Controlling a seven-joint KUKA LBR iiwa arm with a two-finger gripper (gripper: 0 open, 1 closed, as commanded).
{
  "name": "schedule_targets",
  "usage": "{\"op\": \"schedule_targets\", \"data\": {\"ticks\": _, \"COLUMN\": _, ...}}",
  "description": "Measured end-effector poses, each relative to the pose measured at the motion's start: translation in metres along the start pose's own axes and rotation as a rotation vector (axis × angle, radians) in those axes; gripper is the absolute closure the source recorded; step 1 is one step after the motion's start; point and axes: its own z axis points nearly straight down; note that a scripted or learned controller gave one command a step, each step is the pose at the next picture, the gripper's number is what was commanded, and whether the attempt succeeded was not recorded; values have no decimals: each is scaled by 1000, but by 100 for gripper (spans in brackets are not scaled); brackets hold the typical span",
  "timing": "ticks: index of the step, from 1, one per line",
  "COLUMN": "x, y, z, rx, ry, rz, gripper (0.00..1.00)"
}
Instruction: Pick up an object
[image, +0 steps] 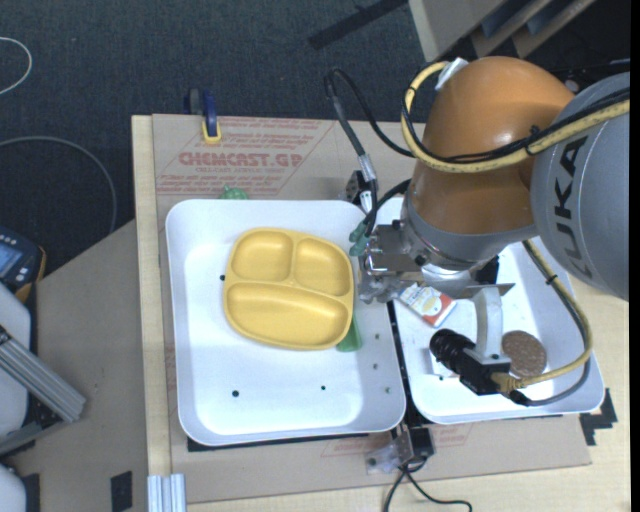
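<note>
A yellow divided plate lies in the left bin; the arm hangs at frame centre-right; finger state cannot be told.

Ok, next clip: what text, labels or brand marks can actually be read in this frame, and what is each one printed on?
"CHEMCAST GP" in red print on the brown paper-covered board behind the white bins; the smaller red lines around it are too blurred to read.
"KUKA", partly cut off, in dark letters on the grey arm housing.
The small red-and-white packet in the right white bin carries print too small to read.
</note>
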Motion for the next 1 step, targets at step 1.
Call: {"op": "schedule_targets", "data": {"ticks": 1, "x": -5, "y": 1, "z": -107, "rx": -14, "ry": 0, "rz": 9, "gripper": 100}}
